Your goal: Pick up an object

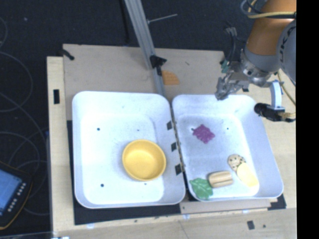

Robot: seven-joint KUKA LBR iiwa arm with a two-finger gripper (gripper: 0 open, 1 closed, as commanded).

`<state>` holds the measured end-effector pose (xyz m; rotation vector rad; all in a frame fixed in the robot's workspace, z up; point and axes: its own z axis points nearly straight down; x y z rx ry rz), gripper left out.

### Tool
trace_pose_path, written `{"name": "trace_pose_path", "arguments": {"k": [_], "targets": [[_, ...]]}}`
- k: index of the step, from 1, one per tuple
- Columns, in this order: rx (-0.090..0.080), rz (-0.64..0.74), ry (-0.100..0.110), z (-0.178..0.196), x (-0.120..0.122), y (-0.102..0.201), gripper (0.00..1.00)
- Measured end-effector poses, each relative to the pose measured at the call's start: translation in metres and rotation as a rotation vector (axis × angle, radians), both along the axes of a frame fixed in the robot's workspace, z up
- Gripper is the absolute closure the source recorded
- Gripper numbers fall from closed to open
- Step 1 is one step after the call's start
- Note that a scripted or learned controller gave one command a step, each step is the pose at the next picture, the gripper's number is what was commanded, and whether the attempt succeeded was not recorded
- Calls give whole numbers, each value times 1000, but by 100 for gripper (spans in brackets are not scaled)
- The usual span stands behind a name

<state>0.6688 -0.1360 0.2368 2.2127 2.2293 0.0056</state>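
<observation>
Left bin (pixel 89 108): shallow white tray, well to the gripper's left and nearer the camera.
Yellow bowl (pixel 144 159): upright in the left bin, toward its near right part; far from the gripper, down and to its left.
Metal rail (pixel 142 34): grey bar running at a slant from the top edge down to the seam between the bins, to the gripper's left.
Orange tag (pixel 170 77): small patch on the bench just beyond the bins, left of the gripper.
Right bin (pixel 264 148): shallow white tray directly below the gripper.
Purple piece (pixel 203 133): flat on the right bin's floor, the item nearest the gripper, below and slightly left of it, apart from it.
Green piece (pixel 201 187): at the bin's near edge, touching the tan block.
Tan block (pixel 220 179): lying flat, well below the gripper.
Speckled round piece (pixel 236 160): just above the pale yellow piece (pixel 247 175).
Gripper (pixel 223 93): over the right bin's far rim, nothing seen between its fingers; whether they stand apart or together cannot be told.
</observation>
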Motion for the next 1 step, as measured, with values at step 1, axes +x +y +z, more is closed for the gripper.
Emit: {"name": "trace_pose_path", "arguments": {"k": [1], "targets": [[0, 0, 2, 9, -13, 51, 100]]}}
